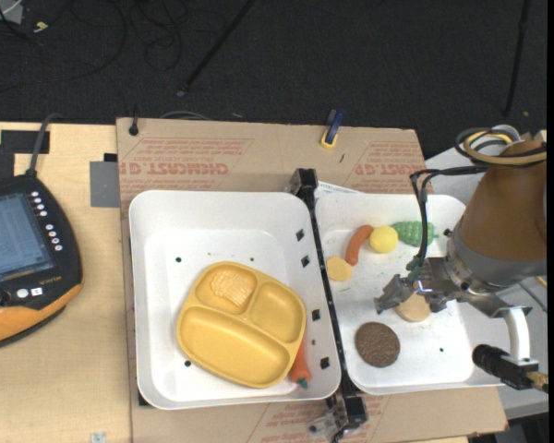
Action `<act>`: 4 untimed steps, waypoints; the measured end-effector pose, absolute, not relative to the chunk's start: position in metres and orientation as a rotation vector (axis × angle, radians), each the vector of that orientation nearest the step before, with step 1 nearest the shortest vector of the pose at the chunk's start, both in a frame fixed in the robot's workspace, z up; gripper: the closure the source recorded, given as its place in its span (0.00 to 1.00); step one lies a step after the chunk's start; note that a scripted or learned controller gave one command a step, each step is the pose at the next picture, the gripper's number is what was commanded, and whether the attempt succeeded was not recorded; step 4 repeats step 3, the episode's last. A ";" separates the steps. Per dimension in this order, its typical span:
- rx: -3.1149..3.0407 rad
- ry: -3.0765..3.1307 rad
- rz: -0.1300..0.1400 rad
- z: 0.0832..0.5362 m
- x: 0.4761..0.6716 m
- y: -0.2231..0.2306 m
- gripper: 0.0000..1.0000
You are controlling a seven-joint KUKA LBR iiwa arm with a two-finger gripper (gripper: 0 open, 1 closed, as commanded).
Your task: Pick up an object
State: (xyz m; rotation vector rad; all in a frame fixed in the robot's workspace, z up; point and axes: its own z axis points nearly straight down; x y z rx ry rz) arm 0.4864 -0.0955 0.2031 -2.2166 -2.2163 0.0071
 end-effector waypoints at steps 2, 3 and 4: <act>-2.213 -2.232 -0.008 0.320 0.478 -0.020 1.00; -2.211 -2.234 -0.008 0.418 0.478 0.070 1.00; -2.211 -2.234 -0.008 0.418 0.478 0.070 1.00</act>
